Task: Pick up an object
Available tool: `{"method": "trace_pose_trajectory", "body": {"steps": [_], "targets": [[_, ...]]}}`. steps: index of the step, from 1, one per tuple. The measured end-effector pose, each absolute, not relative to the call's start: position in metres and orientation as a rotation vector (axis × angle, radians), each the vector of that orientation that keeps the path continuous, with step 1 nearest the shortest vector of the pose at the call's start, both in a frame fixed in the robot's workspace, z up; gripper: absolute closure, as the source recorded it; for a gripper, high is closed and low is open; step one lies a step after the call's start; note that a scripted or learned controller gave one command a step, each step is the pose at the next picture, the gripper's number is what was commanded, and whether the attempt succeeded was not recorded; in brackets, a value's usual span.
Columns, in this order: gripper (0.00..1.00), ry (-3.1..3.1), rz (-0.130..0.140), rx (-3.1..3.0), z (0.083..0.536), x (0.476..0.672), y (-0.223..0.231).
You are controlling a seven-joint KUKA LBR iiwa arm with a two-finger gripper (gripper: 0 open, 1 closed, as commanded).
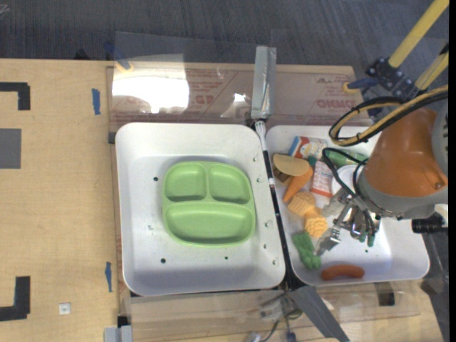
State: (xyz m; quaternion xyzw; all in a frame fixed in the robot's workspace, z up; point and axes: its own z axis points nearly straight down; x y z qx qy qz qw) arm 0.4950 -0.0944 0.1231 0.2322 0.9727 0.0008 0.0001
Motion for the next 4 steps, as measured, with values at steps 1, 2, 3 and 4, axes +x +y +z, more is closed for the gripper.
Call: {"method": "trace_pose_trajectory", "body": {"steps": [1,2,3,4], "targets": [[0.00,2.853,-0.001,1.314,0.096,0.506,-0.113],[0.00,2.746,0.005,1.522,0.185,0.481,-0.034],[0.00,2.637,-0.002,1.707,0.183,0.480,-0.047],[0.00,2.637,-0.002,1.707,0.183,0.480,-0.047]]}}
